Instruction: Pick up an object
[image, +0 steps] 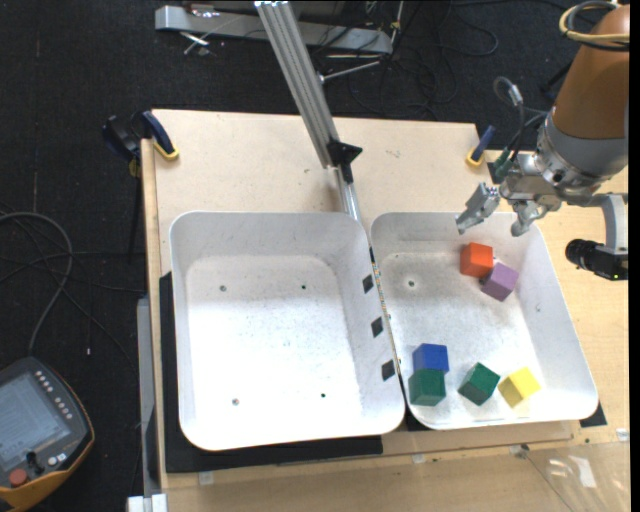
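Hovering above the orange block (477, 259), our gripper (499, 213) had its fingers spread and grasping nothing; we judged the pick not yet done.

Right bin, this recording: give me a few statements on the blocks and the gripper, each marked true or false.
1. The gripper is open, above the right bin's far edge, holding nothing. True.
2. The orange block touches the purple block. True.
3. The yellow block lies in the left bin. False: it lies in the right bin, near corner.
4. The blue block sits beside the orange one. False: it adjoins a green block.
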